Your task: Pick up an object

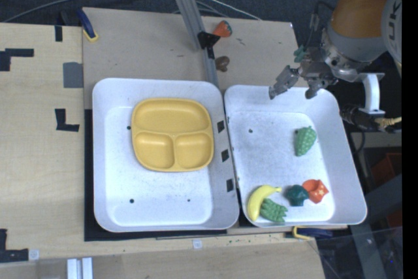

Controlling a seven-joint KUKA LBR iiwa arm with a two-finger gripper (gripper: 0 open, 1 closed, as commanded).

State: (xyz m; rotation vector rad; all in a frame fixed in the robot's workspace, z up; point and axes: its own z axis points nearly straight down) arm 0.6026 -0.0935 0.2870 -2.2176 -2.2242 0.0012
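While the gripper (294,89) hangs over the far rim of the right bin (346,160), its two dark fingers (279,88) stand spread apart with nothing between them. Five small toys lie in that bin. A green bunch of grapes (304,140) sits alone toward the right wall, its long axis running near to far and slightly tilted. Along the near wall lies a yellow banana (259,198), curved, with its long axis running from the near left up toward the right, and a green knobbly toy (273,211) touches its lower side. Just beside these sit a dark teal toy (296,195) and a red-orange toy (316,191), touching each other. In the left bin (111,206) rests a yellow plate (173,134) with three compartments. Part of a letter on the arm's grey body (395,16) is too cropped to read.
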